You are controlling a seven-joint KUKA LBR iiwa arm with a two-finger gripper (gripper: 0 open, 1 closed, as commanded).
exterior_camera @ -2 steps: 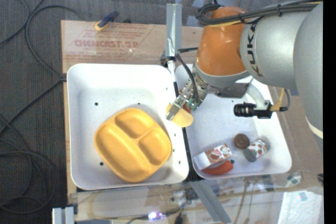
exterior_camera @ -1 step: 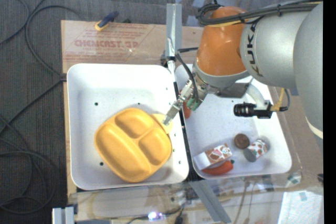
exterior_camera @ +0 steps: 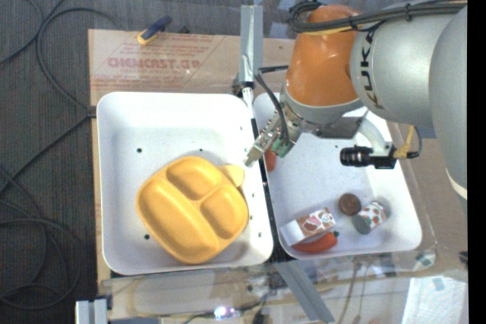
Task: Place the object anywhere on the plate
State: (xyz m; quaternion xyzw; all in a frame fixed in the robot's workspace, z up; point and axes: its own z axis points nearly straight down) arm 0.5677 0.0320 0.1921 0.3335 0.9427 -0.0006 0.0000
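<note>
A yellow plate point(exterior_camera: 194, 209) with three compartments lies in the left white bin point(exterior_camera: 129, 133), toward its front right. A pale yellow piece point(exterior_camera: 235, 174) pokes out at the plate's upper right edge. My gripper point(exterior_camera: 262, 146) hangs over the divider between the two bins, just above and to the right of the plate. A small red-orange bit point(exterior_camera: 271, 161) shows right under it; whether it is held I cannot tell. The arm's orange band point(exterior_camera: 323, 57) and grey body hide the back of the right bin.
In the right bin point(exterior_camera: 395, 239), near the front, lie a red-and-white packet point(exterior_camera: 315, 222), a red pepper-like item point(exterior_camera: 317, 243), a brown disc point(exterior_camera: 349, 202) and a small patterned can point(exterior_camera: 370, 215). A black fitting point(exterior_camera: 364, 156) juts from the wrist.
</note>
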